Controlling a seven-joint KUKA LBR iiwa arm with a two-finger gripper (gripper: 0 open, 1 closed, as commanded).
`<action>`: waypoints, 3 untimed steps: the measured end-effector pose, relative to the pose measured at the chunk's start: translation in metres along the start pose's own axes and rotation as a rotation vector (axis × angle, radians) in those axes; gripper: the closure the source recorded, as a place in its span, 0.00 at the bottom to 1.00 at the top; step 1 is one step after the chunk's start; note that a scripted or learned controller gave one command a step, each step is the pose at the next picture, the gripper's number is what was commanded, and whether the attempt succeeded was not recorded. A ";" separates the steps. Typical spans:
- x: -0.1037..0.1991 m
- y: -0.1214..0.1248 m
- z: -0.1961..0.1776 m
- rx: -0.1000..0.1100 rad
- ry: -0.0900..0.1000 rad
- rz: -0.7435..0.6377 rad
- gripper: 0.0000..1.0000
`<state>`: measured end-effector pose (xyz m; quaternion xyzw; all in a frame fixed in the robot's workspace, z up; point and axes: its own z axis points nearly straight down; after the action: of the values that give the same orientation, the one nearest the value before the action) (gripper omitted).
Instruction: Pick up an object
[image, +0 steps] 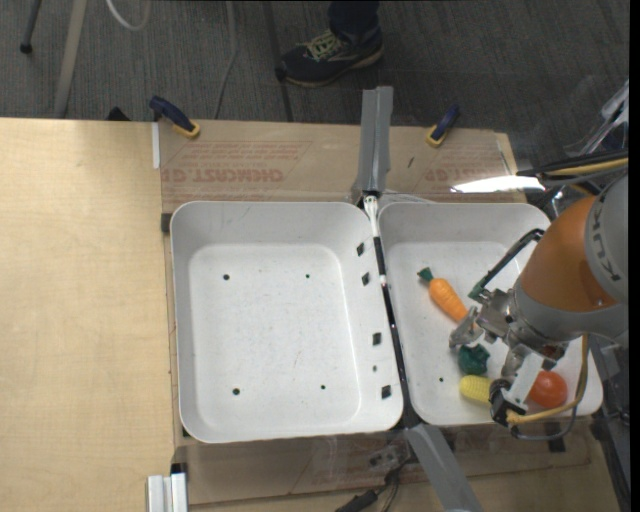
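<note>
In the right bin (440, 235) lies a toy carrot (443, 295), orange with a green top, pointing toward the bin's middle. A dark green piece (471, 357) and a yellow piece (474, 388) lie near the bin's front. A red-orange round toy (548, 388) sits by the front right corner, partly behind the wrist. My gripper (492, 350) hangs low over the front right part of this bin, right beside the green and yellow pieces. The wrist hides what is directly under it.
The left bin (185, 300) stands next to the right one, with a grey divider rail (376, 150) between them at the back. Brown cardboard (260, 165) lies behind the bins. Bare wooden benchtop (80, 300) stretches to the left.
</note>
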<state>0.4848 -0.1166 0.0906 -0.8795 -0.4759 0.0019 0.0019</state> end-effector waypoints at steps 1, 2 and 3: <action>0.074 0.070 0.000 -0.002 -0.002 0.038 0.00; 0.073 0.069 -0.008 0.001 -0.005 0.037 1.00; 0.121 0.078 -0.131 -0.003 -0.001 0.280 1.00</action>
<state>0.6175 -0.0580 0.2215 -0.9374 -0.3484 0.0020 -0.0002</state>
